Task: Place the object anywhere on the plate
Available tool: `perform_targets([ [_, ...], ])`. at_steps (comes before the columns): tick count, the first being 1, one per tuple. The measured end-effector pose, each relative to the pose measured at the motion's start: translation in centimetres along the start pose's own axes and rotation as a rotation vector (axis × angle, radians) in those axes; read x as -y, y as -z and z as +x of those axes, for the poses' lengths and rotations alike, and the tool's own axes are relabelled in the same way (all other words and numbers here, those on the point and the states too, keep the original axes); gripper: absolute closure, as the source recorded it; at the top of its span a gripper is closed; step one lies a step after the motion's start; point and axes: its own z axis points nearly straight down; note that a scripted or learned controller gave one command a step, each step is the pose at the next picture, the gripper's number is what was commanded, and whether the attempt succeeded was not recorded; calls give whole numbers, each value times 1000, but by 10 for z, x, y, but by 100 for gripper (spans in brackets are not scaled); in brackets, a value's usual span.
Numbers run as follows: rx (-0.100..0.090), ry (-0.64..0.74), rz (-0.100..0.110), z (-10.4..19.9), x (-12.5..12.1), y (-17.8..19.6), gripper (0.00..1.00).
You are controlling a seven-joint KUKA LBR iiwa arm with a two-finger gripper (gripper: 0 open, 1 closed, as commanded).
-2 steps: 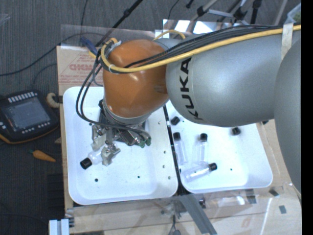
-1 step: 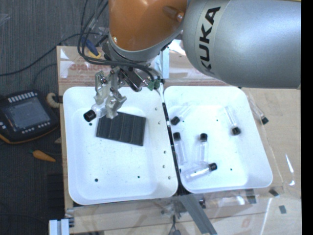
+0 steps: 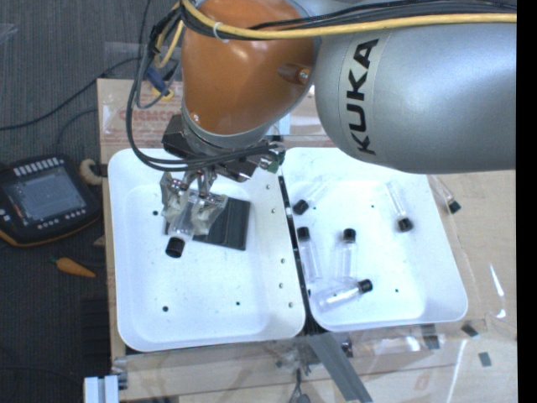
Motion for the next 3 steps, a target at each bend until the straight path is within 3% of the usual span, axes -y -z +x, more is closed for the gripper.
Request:
perform_targets([
  [1,-1,150,-3,38,-34,-80,100],
  [2,1,310,0,8,33,-71,100],
  [3,-3,416,-3,33,-56,-146,100],
])
